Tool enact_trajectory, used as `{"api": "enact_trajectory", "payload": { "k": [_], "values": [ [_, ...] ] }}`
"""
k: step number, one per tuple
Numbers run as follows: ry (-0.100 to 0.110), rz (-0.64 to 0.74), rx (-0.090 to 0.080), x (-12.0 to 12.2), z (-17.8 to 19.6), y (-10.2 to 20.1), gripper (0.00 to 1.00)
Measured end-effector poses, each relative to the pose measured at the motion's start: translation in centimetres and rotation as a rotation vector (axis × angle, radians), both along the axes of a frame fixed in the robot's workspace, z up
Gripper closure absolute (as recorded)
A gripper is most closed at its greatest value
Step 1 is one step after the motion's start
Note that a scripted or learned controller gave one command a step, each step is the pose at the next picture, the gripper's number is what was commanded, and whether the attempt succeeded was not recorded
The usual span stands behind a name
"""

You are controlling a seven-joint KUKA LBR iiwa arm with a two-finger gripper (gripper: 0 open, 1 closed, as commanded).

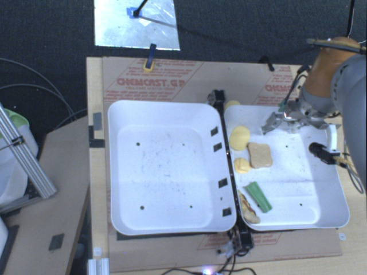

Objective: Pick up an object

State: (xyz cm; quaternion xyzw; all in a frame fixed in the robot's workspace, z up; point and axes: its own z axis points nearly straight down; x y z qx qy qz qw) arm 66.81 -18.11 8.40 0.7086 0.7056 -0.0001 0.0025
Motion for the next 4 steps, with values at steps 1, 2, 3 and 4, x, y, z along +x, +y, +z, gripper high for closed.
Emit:
{"api": "enact_trajectory", "payload": {
  "k": [1,2,3,4],
  "values": [
    [0.010,0.003,0.007,-9.9,0.2,3.5,0.00],
    [-0.010,0.020,0.008,-6.2,10.7,15.9,0.00],
    [0.001,0.000,0.000,-1.3,-0.4,6.8,0.00],
    [0.008,0.005,0.006,-8.8,0.0,9.9,0.00]
  ]
}}
